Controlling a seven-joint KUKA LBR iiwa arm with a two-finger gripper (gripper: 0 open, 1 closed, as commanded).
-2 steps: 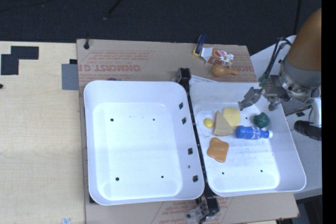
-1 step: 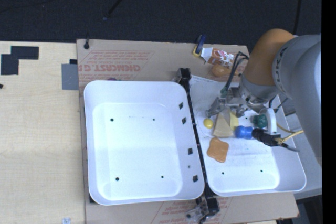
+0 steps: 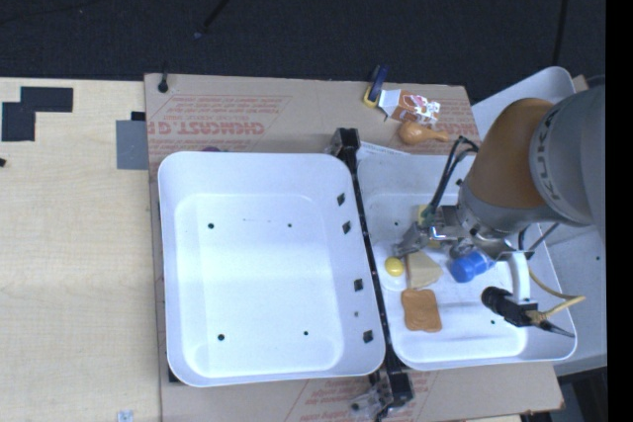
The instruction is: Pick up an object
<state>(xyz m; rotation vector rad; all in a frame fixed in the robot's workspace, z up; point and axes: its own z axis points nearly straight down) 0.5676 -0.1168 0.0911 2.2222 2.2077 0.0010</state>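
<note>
Because poised low in the right bin (image 3: 475,339), probably lining up a grasp; cannot tell the gripper (image 3: 423,238) as clenched or released. Just beneath it, a pale block (image 3: 423,271), flanked closely by yellow ball (image 3: 395,265) and blue piece (image 3: 468,266): likeliest picks. Farther out front, brown slab (image 3: 422,310). Well behind, outside the bin, orange toy (image 3: 419,132), likely out of play.

ball (image 3: 395,266) beside block (image 3: 424,270), perhaps touching, right bin (image 3: 470,336)

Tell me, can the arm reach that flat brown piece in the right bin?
Probably yes: the brown piece lies uncovered, close to the gripper, though the bin's front wall is near it.
</note>
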